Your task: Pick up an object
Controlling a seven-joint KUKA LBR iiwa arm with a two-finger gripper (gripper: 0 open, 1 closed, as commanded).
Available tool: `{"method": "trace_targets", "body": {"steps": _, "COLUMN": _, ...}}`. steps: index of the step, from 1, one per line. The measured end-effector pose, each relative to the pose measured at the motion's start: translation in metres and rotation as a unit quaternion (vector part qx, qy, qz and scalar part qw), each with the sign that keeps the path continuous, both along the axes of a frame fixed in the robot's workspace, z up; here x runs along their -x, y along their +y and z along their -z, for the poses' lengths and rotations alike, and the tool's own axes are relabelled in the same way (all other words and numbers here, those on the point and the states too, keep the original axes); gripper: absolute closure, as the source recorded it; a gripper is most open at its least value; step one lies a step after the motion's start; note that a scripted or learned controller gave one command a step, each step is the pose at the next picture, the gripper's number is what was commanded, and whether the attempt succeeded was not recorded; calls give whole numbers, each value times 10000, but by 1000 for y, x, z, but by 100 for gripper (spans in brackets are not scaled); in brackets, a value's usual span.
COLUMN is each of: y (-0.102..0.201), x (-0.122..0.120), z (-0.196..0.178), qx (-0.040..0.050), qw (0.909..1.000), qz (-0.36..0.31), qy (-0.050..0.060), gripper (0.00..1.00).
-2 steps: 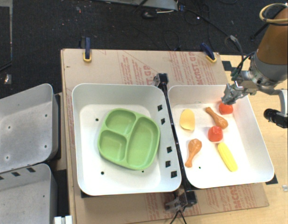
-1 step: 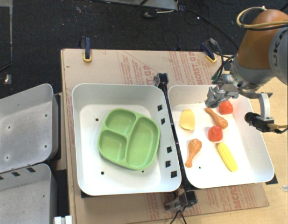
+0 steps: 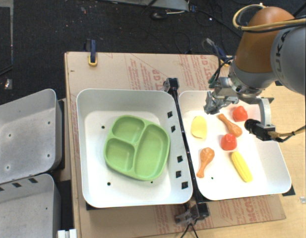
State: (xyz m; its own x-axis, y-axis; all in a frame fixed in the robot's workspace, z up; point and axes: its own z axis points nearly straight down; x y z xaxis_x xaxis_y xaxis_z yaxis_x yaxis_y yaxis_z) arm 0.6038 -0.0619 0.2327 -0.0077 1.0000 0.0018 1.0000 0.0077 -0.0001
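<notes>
One drumstick (image 3: 229, 124), long axis diagonal, knob lower right

Green tray (image 3: 137, 148) smooth matt plastic; white bins (image 3: 91, 108) semi-gloss plastic; bench (image 3: 143, 71) rough cardboard-like board w/ print.

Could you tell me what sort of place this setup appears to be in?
Probably a robotics lab: a plywood bench bearing two white bins, toy food such as a corn cob, and cables on the dark floor.
</notes>
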Motion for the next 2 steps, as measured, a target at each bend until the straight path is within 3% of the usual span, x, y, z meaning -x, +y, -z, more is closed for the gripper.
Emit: {"method": "trace_targets", "body": {"steps": 2, "y": 101, "x": 0, "z": -13, "qx": 2, "qw": 10000, "qz": -4, "qy": -8, "gripper": 100}}
